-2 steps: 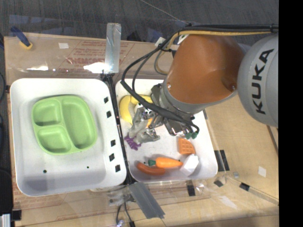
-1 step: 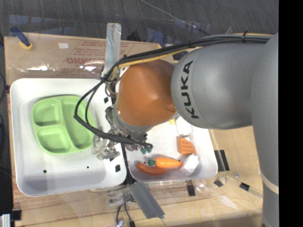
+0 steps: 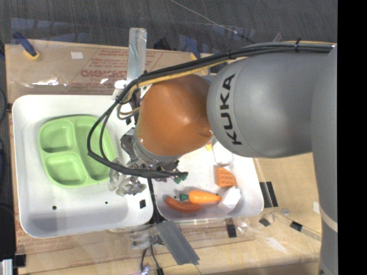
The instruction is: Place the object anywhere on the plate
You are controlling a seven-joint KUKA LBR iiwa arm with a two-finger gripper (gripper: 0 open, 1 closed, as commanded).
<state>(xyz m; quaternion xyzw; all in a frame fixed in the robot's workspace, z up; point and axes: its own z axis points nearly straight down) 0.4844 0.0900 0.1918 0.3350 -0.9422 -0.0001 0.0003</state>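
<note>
The end effector (image 3: 129,182) sits low over the seam between the two bins, at the right edge of the left bin (image 3: 34,211); it shows as a tangle of grey metal parts under the wrist, and I cannot tell how it is set or whether anything is caught in it; the orange wrist band (image 3: 169,119) covers most of what lies above it. Black cables (image 3: 100,130) loop from the wrist out over the green plate (image 3: 71,148) and hide part of its right rim; the plate, with three compartments, lies in the left bin toward its far left corner. The grey arm (image 3: 275,96) comes in from the counter's right edge and bends down steeply, so that it hides the far half of the right bin (image 3: 252,202). In the near part of that bin, a carrot (image 3: 200,197) lies on its side; a red piece (image 3: 179,205) lies under and just beside it, too covered to name; an orange waffle-like piece (image 3: 225,176) stands behind; a white block (image 3: 232,199) touches the carrot's tip. Which of these is the task's object cannot be told.
</note>
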